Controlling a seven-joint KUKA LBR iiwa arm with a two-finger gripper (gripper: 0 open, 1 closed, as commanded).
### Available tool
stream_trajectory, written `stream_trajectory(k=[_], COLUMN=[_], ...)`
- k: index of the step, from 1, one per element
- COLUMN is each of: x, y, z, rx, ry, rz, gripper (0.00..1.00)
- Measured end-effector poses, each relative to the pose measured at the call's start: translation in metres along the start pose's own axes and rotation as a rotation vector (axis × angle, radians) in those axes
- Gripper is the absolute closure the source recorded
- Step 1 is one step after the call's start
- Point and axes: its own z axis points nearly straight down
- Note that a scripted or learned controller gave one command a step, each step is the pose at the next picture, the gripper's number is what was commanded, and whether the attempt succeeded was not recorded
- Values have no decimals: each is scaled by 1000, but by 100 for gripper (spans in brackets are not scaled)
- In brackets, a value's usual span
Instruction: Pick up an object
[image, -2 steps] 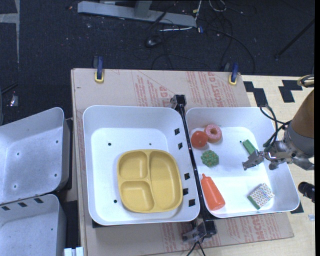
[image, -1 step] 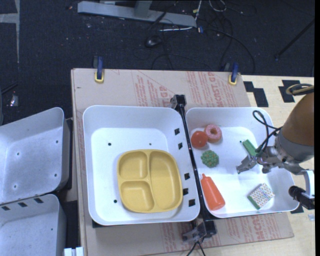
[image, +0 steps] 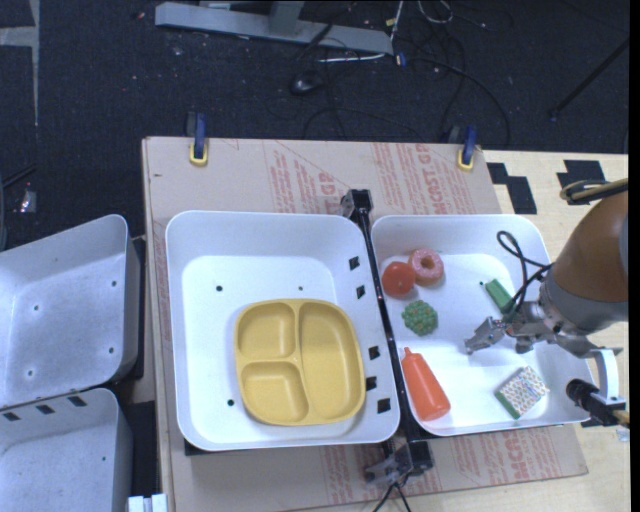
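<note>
Camera view had the right bin (image: 470, 232) full of choices: nearest the pincer (image: 484, 338) was a green block (image: 497, 293) by the far wall, which looked light and stiff, best nipped across its narrow sides. The arm (image: 590, 270) leaned in from the right, wrist low over the bin floor, pincer spread and empty. Beside it lay a checkered sponge (image: 521, 389), broccoli (image: 420, 317) and an orange bottle (image: 425, 384).

yellow 3-compartment tray (image: 300, 362) in left bin (image: 190, 330) | 2 blue-yellow clamps (image: 198, 140) on cardboard (image: 300, 175) far edge
</note>
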Motion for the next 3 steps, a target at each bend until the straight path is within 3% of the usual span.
stream_trajectory(k=[1, 3], x=[0, -5], y=[0, -5], z=[-11, -115], rx=[-2, -6], ry=[-1, -3], rz=[0, -2], gripper=[100, 100])
